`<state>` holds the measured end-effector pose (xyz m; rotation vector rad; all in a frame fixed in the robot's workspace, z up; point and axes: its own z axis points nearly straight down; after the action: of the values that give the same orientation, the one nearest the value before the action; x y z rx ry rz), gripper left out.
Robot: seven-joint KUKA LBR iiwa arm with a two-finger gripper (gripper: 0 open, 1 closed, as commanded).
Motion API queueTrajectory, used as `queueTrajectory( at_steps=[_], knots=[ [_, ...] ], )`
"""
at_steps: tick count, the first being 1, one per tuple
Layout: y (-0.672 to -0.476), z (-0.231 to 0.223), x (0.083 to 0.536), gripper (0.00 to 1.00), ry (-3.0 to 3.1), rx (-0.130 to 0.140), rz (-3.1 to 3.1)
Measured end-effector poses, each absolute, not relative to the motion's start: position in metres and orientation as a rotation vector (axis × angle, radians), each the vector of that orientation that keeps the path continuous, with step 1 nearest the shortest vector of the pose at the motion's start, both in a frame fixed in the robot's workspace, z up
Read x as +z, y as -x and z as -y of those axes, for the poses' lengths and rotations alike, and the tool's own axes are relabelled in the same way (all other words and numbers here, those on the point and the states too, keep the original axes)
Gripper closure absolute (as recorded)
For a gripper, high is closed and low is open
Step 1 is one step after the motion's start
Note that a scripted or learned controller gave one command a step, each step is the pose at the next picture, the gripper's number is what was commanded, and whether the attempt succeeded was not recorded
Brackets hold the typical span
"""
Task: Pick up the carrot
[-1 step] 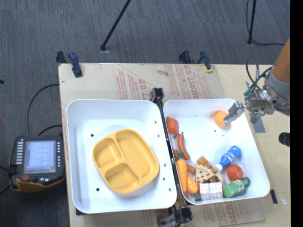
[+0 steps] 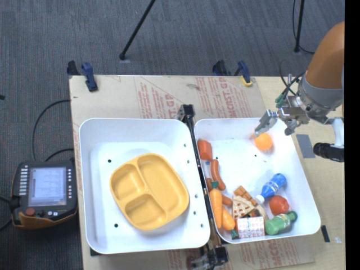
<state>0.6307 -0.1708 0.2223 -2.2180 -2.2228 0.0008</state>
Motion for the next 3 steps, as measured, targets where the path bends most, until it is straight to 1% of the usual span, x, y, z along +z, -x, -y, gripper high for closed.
queueTrajectory(
  at_steps=[1,2,3],
  knots=[
    [-0.644,0.201,0.142,0.0,2.68,0.003,1.634],
    [-0.645,0.2,0.087,0.0,2.575,-0.004,1.782],
    [-0.645,0.201,0.097,1.0,2.575,0.0,1.789]
  ],
)
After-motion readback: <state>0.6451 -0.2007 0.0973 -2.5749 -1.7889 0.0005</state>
